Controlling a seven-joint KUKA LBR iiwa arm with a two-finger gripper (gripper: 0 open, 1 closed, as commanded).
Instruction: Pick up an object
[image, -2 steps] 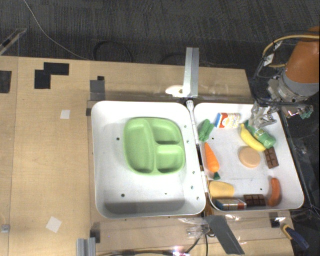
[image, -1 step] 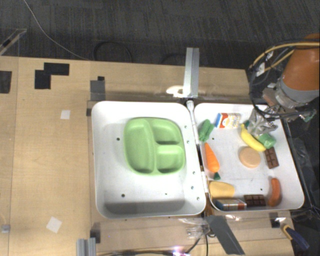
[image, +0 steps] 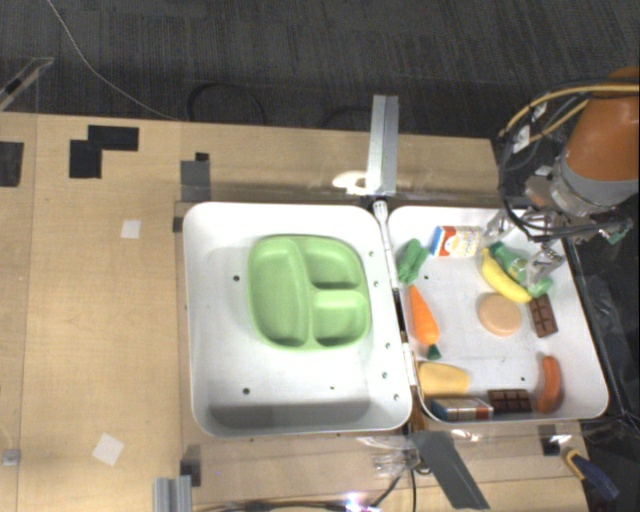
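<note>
The claw (image: 535, 262) sits low at the right bin's (image: 592, 395) one o'clock corner, just beside the banana (image: 503, 280); its state I cannot tell; nothing looks lifted, so the pick remains undone.

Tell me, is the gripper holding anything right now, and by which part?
It cannot be told. The gripper is low in the right bin, over the banana and a green item, but no object is clearly between its fingers.
</note>
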